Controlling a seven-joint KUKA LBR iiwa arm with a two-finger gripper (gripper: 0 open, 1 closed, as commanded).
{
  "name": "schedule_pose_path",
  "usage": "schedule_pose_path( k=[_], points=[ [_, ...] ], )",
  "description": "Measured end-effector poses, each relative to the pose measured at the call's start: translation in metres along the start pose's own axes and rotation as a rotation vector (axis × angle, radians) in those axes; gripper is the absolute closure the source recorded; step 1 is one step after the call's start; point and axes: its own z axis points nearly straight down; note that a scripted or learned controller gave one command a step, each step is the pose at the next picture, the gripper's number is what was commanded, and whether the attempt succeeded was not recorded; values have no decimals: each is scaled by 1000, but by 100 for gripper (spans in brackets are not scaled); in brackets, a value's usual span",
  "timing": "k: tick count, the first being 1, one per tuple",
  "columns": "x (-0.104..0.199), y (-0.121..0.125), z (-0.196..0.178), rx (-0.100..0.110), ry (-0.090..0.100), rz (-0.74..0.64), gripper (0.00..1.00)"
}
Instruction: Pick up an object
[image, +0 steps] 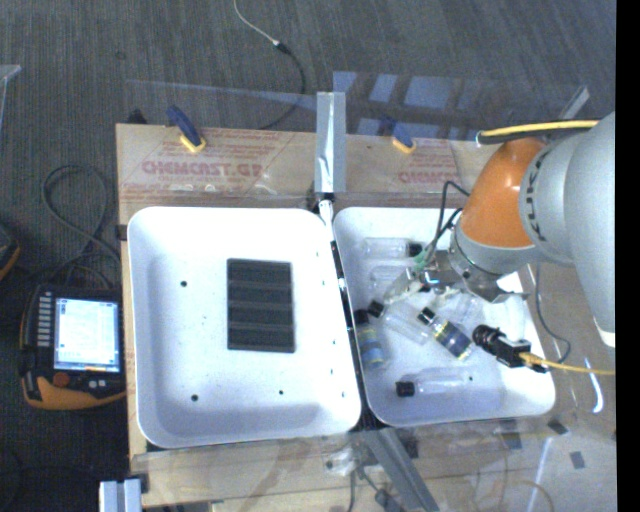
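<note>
Arm (545, 215) is positioned low over the right bin (530, 400), with the gripper (432, 275) buried in the bottle pile near the bin's middle. Step is judged as the grasp attempt on a clear bottle (405, 322) just below the gripper. Gripper state cannot be told; the wrist blocks the tips, and no bottle is seen held.

Relative to the right bin: several small clear bottles with dark caps are scattered through its middle and left half. One bottle (435, 382) lies near the bottom wall, long axis roughly left-right, cap (405, 387) pointing toward the left bin (150, 400). A blue-labelled one (448, 335) lies diagonally at centre, and another (372, 350) sits against the left wall.

Next move, as judged: closure across a bottle's short axis is needed, then a straight lift. Slip risk is expected, since the bottles are smooth and overlapping.

Left bin carries a dark ribbed pad (261, 305).
</note>
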Motion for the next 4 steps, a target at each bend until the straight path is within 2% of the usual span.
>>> schedule_pose_path(
  k=[1, 2, 3, 4],
  points=[
    [-42, 48, 3, -14, -4, -17, 0],
    [-65, -79, 1, -13, 5, -1, 0],
    [-49, -21, 2, -17, -8, -31, 0],
    [-76, -93, 0, -20, -5, -48, 0]
  ],
)
